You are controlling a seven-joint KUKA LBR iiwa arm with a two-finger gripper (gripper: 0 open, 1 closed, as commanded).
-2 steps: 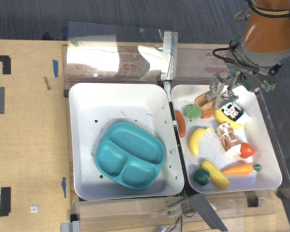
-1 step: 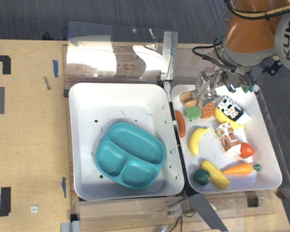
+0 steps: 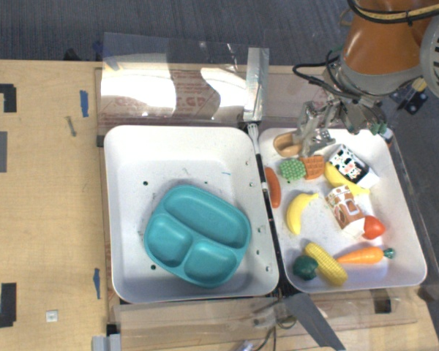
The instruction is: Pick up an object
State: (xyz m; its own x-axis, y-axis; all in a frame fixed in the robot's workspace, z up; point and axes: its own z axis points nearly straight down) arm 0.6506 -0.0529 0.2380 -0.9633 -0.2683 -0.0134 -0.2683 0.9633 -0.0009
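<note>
A: Where is the end effector point(image 3: 312, 139)?

B: Low in the right bin point(image 3: 406, 218), over the orange toy point(image 3: 314, 166). I cannot tell its grip.

A: How should it grab?

B: Go straight down, squeeze slowly, miss the green toy point(image 3: 293, 170).

- Light is bright and even, falling from above.
- Strong white glare washes out the clear panel point(image 3: 168, 90) well to the left of the gripper point(image 3: 313, 134), hiding what lies behind it.
- The left bin point(image 3: 124, 152) shows soft shadow under the teal tray point(image 3: 197, 234), below and left of the gripper.
- The gripper and the small toys just below it look slightly soft, fine detail lost.
- The floor beyond the gripper is dim and grainy.
</note>
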